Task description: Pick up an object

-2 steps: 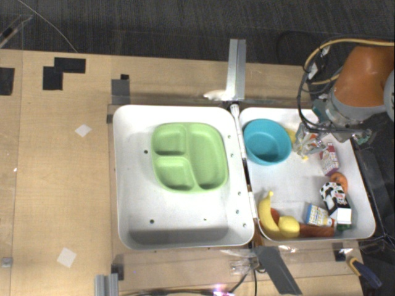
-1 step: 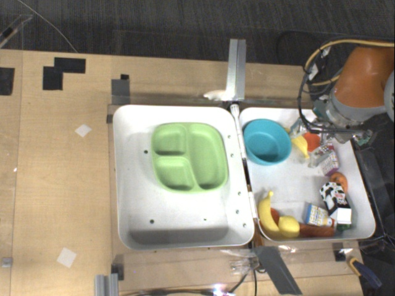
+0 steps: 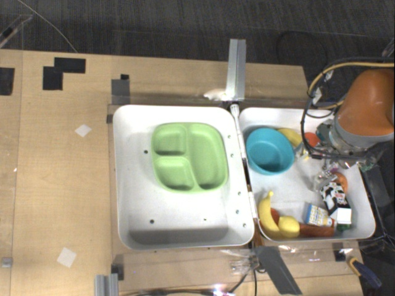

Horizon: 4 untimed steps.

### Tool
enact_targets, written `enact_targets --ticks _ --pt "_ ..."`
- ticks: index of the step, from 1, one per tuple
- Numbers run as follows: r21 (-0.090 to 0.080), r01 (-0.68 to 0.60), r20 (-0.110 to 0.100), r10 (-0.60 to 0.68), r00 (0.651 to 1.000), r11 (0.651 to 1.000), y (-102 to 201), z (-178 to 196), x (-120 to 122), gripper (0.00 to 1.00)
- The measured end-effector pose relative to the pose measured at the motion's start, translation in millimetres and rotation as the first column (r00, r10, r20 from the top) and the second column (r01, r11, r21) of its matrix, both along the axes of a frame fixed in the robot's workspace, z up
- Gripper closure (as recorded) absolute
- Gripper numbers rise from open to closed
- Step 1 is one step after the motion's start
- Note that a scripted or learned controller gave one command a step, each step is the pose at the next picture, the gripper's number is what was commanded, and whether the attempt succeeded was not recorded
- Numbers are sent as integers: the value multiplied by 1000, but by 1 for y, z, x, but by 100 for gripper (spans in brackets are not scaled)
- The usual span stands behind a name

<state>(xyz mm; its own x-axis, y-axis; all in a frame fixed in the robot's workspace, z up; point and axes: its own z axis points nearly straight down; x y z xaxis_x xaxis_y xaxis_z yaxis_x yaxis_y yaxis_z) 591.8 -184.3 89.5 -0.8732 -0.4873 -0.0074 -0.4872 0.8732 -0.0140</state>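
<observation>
The right bin (image 3: 291,190) holds several objects. A blue bowl (image 3: 270,150) stands at its back left, with a yellow piece (image 3: 291,135) behind it. A banana (image 3: 266,209) and a lemon (image 3: 288,226) lie at the front left. Beside them are a small blue-and-white carton (image 3: 315,214) and a red-brown item (image 3: 316,230). A black-and-white toy (image 3: 335,196) lies at the right, with a small white block (image 3: 343,216) in front of it. My gripper (image 3: 327,179) hangs low over the right side of this bin, just behind the black-and-white toy. Nothing shows held in it.
The left bin (image 3: 133,184) holds a green divided plate (image 3: 188,156). A metal post (image 3: 237,66) rises behind the wall between the bins. The arm's orange band (image 3: 370,103) and its cables (image 3: 321,82) loom over the right bin's back right corner.
</observation>
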Motion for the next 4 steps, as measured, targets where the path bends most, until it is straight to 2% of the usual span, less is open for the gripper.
enact_targets --ticks 1,2,3,4 --pt "-20 -20 -1 20 1000 1000 16 5 63 0" --pt "-1 69 2 -69 998 998 7 0 11 0" --pt "7 -10 -5 10 1000 1000 32 22 -36 0" --pt "5 -94 -1 94 996 996 35 -1 44 0"
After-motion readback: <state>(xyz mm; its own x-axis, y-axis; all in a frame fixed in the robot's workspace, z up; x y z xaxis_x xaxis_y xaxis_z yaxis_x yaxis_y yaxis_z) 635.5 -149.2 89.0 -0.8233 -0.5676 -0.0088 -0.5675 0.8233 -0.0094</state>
